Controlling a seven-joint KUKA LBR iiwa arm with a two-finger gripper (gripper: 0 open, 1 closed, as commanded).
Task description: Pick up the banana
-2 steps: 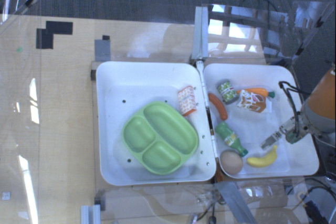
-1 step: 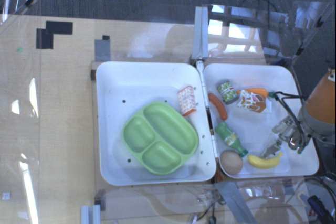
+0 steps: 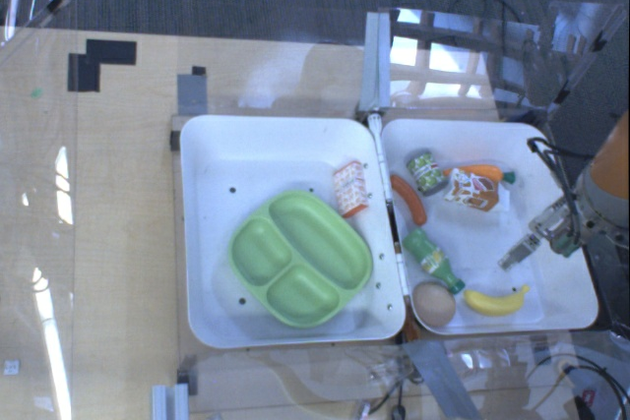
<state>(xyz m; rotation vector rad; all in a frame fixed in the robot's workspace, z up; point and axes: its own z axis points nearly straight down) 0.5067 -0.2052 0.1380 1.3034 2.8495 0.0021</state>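
The yellow banana [image 3: 495, 301] lies flat near the front edge of the right bin [image 3: 571, 310], its tip pointing right. My gripper [image 3: 522, 253] hangs over the same bin, just above and to the right of the banana and apart from it. Nothing shows in its grasp.
Left of the banana sit a brown egg [image 3: 433, 304] and a green bottle [image 3: 431, 259]. A red sausage [image 3: 408, 199], a green can [image 3: 426, 171] and an orange packet [image 3: 472, 187] lie farther back. The left bin [image 3: 212, 162] holds a green divided plate [image 3: 300, 258] and a small red-white packet [image 3: 349, 189].
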